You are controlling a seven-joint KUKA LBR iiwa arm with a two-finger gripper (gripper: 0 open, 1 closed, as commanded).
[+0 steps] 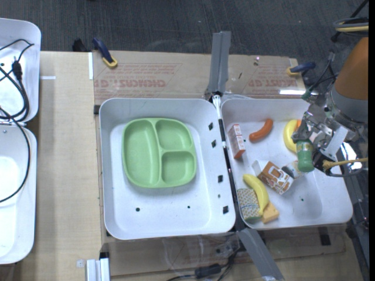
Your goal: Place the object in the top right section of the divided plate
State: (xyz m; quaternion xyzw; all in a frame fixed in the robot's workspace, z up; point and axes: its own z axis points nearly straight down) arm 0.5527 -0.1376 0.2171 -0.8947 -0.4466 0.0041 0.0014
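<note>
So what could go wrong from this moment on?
The gripper sits at a green bottle in the right bin, but a firm hold isn't visible, so the bottle may slip. The yellow item and carton lie close and could get knocked. The green plate is across the divider, a long carry.

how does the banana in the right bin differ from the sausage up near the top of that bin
The banana is yellow; the sausage is orange-red. The banana lies near the bin's lower left, running down to the right, while the sausage lies nearer the top, tilted up to the right. The banana touches other items around it; the sausage lies apart on bare bin floor. Both are curved, elongated toy foods in the right bin.
</note>
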